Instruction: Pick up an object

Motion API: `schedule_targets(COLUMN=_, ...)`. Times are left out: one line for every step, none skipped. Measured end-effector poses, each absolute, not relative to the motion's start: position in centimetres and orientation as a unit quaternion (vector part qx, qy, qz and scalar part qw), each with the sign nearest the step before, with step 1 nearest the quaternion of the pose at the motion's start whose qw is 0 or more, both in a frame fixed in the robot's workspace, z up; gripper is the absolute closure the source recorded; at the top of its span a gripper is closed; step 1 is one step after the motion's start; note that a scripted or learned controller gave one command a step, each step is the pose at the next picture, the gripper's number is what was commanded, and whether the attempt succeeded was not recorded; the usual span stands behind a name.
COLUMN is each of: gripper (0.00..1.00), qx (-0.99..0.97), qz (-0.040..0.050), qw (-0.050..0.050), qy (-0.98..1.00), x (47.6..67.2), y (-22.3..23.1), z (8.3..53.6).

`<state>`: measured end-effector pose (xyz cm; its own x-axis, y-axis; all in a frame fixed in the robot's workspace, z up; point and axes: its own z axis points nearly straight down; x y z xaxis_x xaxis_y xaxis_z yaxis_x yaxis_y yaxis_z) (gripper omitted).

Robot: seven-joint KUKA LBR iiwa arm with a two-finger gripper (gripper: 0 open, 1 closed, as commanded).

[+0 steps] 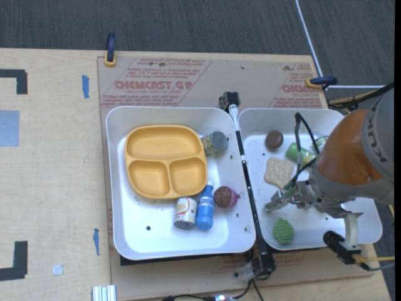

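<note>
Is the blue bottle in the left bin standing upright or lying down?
Lying down: the blue bottle shows its full length on the bin floor, beside the small can.

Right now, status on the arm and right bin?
End effector low in right white bin, nothing seen held. Tan bread-like slice just above it, bumpy green ball just below. Brown round object further back.
</note>
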<state>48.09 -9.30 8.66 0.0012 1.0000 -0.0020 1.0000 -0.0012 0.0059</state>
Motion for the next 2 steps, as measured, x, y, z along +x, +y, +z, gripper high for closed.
schedule_targets(gripper=0.0, qx=0.707, qz=0.0018, qw=0.002, qy=0.707, x=48.09, y=-9.38, z=8.67)
schedule_targets(gripper=0.0, qx=0.706, qz=0.0021, qw=0.002, qy=0.708, x=48.09, y=-9.45, z=8.67)
